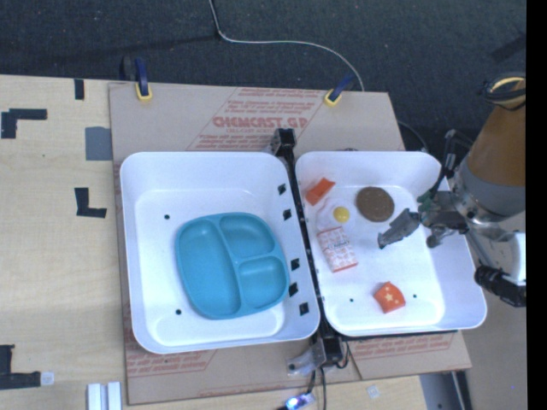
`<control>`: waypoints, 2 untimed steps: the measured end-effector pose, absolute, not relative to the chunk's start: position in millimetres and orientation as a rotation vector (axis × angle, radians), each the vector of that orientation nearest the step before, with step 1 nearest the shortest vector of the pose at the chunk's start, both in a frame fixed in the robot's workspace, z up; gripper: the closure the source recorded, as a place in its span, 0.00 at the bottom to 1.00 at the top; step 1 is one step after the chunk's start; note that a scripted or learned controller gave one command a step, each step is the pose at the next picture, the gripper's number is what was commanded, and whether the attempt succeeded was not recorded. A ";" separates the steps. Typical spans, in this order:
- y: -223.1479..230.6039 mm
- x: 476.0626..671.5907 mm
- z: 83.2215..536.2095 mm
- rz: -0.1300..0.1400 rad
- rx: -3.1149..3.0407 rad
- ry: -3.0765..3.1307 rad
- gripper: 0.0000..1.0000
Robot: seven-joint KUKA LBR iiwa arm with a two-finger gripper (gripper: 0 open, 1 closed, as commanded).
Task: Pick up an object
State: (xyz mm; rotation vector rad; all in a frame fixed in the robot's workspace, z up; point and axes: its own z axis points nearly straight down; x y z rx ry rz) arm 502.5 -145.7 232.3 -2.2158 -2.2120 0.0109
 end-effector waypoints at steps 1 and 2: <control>-145.5 504.9 237.4 0.001 -2.219 -2.222 0.00; -150.5 495.9 179.1 0.007 -2.217 -2.217 0.00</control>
